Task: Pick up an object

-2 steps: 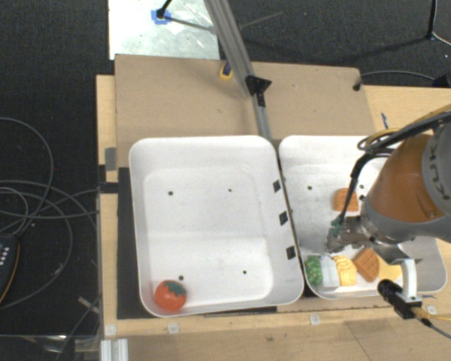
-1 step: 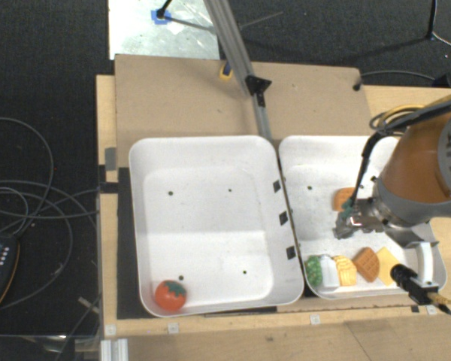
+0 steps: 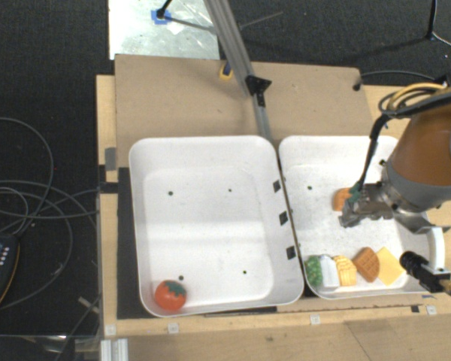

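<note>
Arm [image 3: 428, 156] enters from the right, orange band over the right bin [image 3: 316, 164]. Gripper [image 3: 358, 210] sits low over the right bin's middle, toward its right side. Whether it is open or closed cannot be told; nothing is clearly seen gripped. Small orange object [image 3: 340, 198] lies just beside the gripper on its left, touching or nearly touching it; contact is unclear.

Along the right bin's front edge, a row of items close together: green-and-white piece [image 3: 314, 268] at the front-left corner, white block [image 3: 329, 271], yellow ridged piece [image 3: 345, 270], brown waffle-like piece [image 3: 367, 264], pale yellow wedge [image 3: 389, 265] toward the front-right corner.

Left bin [image 3: 210, 156] holds a red tomato-like ball [image 3: 170, 295] with a green top in its front-left corner, well apart from the gripper.
</note>
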You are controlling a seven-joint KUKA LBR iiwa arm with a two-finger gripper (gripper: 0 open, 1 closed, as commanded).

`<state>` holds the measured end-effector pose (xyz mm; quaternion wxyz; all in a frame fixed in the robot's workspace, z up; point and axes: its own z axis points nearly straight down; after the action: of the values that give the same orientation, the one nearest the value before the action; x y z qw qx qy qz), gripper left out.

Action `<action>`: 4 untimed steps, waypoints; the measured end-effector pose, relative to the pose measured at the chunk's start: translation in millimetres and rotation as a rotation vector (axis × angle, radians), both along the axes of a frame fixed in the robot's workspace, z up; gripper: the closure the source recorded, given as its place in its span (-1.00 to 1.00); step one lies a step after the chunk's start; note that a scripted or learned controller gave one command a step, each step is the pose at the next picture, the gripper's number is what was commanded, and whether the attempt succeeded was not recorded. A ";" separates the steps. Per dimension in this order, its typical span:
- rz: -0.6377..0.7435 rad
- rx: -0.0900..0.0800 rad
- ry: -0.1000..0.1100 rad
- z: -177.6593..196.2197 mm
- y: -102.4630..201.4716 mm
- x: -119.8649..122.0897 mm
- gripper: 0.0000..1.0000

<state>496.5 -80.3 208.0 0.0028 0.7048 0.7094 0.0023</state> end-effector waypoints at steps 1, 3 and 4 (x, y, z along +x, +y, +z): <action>0.000 -0.001 -0.001 51.2 -0.3 2.3 1.00; 0.003 0.002 0.003 46.9 84.1 68.5 1.00; 0.003 0.001 0.003 50.0 130.9 95.7 1.00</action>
<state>592.2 50.6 258.0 0.0013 0.7039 0.7103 0.0016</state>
